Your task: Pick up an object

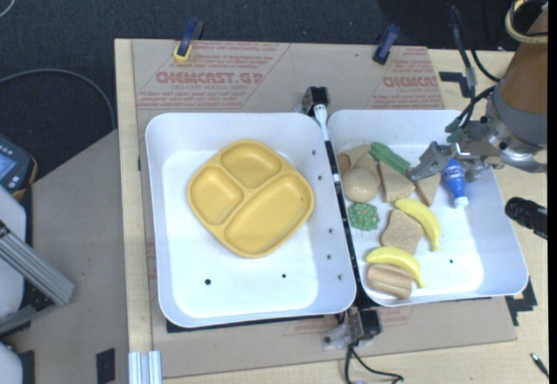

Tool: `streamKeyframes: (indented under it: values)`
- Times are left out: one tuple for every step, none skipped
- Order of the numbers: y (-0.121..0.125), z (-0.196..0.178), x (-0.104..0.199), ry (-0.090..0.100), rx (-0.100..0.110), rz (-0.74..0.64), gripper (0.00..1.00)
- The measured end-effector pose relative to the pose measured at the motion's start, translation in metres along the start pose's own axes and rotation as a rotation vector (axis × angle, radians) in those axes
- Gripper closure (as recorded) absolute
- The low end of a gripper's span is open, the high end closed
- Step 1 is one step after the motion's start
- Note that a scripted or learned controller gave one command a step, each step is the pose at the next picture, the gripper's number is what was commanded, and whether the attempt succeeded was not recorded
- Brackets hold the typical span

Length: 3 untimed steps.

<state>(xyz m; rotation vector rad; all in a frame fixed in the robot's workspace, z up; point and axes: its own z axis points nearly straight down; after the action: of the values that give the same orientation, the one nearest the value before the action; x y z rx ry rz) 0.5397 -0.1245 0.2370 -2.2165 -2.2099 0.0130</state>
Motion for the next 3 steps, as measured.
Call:
streamKeyframes:
  values:
    - [0.002, -0.007, 0.000, -0.002, -0.014, -0.003, 0.00]
    - [0.005, 0.038, 0.008, -0.001, -0.010, -0.003, 0.00]
    - [0.003, 0.100, 0.011, 0.000, -0.009, -0.002, 0.00]
